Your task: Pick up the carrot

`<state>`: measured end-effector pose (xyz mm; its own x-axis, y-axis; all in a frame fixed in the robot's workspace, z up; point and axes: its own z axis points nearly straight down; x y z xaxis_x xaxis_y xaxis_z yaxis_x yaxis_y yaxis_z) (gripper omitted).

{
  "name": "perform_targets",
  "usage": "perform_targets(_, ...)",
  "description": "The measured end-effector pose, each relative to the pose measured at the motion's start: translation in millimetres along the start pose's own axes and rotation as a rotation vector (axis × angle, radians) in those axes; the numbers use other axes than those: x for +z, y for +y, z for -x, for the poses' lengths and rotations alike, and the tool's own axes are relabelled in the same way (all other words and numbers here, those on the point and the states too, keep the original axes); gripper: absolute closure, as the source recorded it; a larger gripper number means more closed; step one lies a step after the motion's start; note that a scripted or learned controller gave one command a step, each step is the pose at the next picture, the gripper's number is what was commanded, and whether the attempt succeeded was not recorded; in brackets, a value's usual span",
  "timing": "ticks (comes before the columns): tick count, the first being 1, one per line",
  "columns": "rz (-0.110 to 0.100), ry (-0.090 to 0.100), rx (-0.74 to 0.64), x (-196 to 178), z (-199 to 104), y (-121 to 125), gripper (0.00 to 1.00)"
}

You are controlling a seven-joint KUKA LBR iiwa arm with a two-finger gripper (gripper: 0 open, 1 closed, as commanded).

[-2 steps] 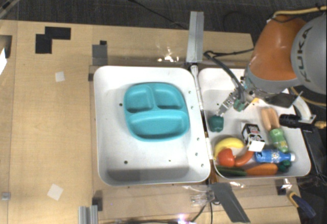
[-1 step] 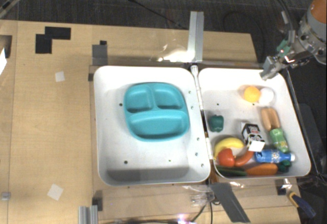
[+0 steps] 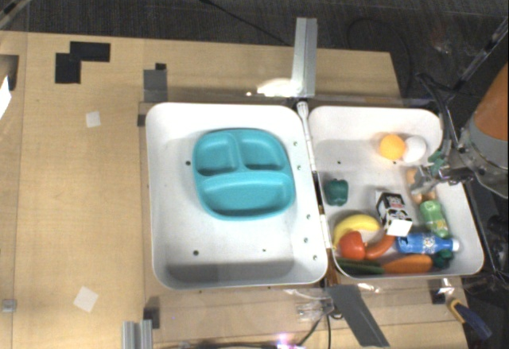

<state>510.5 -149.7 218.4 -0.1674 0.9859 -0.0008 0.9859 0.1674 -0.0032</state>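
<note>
The carrot (image 3: 408,264) is an orange tapered piece lying flat along the front wall of the right bin (image 3: 350,129), just below a blue bottle (image 3: 425,244). My gripper (image 3: 428,175) hangs over the right side of that bin, behind the carrot and well apart from it, close to a green bottle (image 3: 433,216). The carrot is out of the gripper's hold.
Crowded around the carrot are a red chili (image 3: 380,247), a red pepper (image 3: 352,246), a yellow fruit (image 3: 358,224) and a black-and-white box (image 3: 391,208). An orange ball (image 3: 391,146) and white egg (image 3: 414,149) sit at the back. A teal divided plate (image 3: 242,172) lies in the left bin (image 3: 171,204).
</note>
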Motion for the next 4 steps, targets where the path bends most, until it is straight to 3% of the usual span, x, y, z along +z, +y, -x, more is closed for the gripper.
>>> perform_targets(1,0.005,-0.001,-0.277,92,36,4,1.00)
perform_targets(2,0.007,-0.002,-0.278,91,36,5,0.00)
perform_targets(3,0.013,-0.004,-0.304,130,67,71,0.00)
perform_targets(4,0.013,-0.003,-0.231,130,44,144,0.00)
